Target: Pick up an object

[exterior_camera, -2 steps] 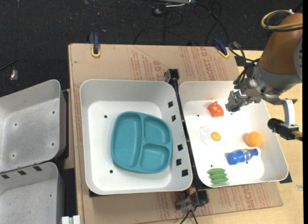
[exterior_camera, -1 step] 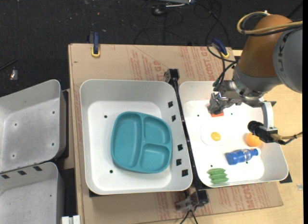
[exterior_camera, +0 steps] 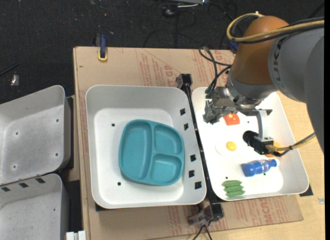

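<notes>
Two white bins sit side by side on the surface (exterior_camera: 134, 61). The left bin (exterior_camera: 98, 146), in the middle of the frame, carries a teal divided plate (exterior_camera: 151, 152). The right bin (exterior_camera: 289, 180), right of centre, holds the loose things: an orange block (exterior_camera: 233, 119), a small yellow piece (exterior_camera: 231, 146), a blue bottle (exterior_camera: 259, 167) lying on its side, and a green ridged item (exterior_camera: 232, 187) near the bin's lower edge.

The arm (exterior_camera: 289, 53) comes in from the upper right of the frame, and its claw (exterior_camera: 215, 111) hangs over the upper left part of the right bin, just beside the orange block. From this angle the wrist hides the tips, so I cannot tell whether the claw is spread or closed, and nothing can be seen caught in it.

Judging by how things lie, the pick is not yet done: every item in the right bin appears to rest on the bin floor. The orange block looks the likeliest target, being nearest the claw, though that is a guess. What remains is to close on an object and lift it clear of the bin.
</notes>
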